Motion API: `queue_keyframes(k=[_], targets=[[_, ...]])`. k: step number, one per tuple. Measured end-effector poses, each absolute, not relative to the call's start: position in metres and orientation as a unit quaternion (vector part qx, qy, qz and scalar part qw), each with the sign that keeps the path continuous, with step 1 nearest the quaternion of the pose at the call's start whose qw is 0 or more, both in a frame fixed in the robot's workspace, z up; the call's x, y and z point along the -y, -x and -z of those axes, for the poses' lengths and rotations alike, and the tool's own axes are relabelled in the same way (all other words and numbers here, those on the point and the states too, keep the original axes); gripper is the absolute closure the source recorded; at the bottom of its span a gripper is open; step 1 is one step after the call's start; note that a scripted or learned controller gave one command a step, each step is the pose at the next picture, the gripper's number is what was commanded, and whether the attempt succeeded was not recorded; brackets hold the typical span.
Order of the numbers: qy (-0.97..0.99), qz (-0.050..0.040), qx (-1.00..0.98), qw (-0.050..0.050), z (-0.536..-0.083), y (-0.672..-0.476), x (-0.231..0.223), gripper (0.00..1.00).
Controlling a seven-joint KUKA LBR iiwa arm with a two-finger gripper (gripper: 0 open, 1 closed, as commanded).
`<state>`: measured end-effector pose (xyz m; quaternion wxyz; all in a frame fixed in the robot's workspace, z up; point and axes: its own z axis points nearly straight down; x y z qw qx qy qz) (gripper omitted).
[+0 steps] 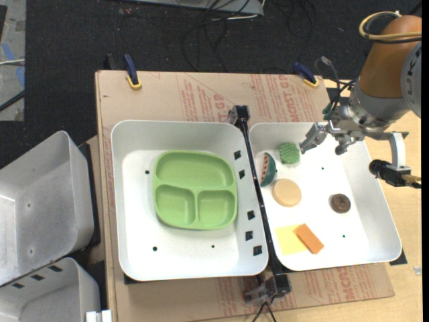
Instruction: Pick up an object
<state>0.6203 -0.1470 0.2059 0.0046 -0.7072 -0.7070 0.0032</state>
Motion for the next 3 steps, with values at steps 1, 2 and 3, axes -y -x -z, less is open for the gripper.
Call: queue_keyframes(k=[1,2,3], targets=[[0.707,-0.0001,0.708,0.0,-0.212,-0.623,0.147,0.0],[0.706,-0.0013,0.709,0.002,-0.158,-0.626,0.137,0.0],[0.706,-0.0015,0.709,0.002,-0.103,-0.634,0.132,0.0]])
